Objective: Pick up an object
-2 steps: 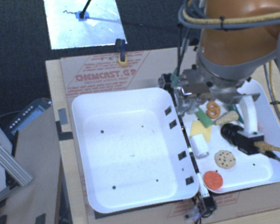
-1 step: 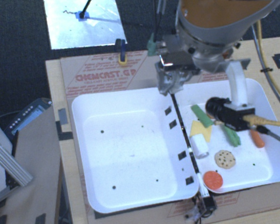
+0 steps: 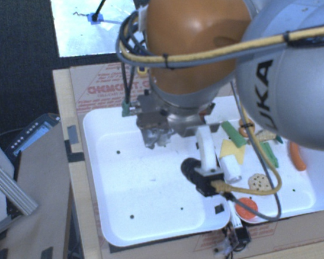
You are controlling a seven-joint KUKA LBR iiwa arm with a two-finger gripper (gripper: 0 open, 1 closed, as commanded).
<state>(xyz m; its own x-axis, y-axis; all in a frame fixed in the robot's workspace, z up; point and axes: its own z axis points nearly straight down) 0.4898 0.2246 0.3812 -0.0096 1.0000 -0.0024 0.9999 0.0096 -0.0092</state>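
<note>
My gripper hangs over bare floor near the back of the white bin. From this slant I cannot tell how wide my jaws stand, or whether anything sits between them (my own wrist and arm crowd the sight). The floor right around me looks blank.

What I could pick lies toward the view's right, apart from me. There is a green stick with a yellow wedge just beside it. A speckled disc lies nearer the front, a red-orange round piece sits at the front rim, and an orange piece lies further right.

The plainest risk, as I judge it, is closing where I am and coming up with nothing. If I go for the stick, the wedge is so close that I might nudge one while pinching the other, or catch both badly. The disc looks flat and may slide rather than lift. The round piece sits so near the rim that my jaws could strike the wall before they reach it
</note>
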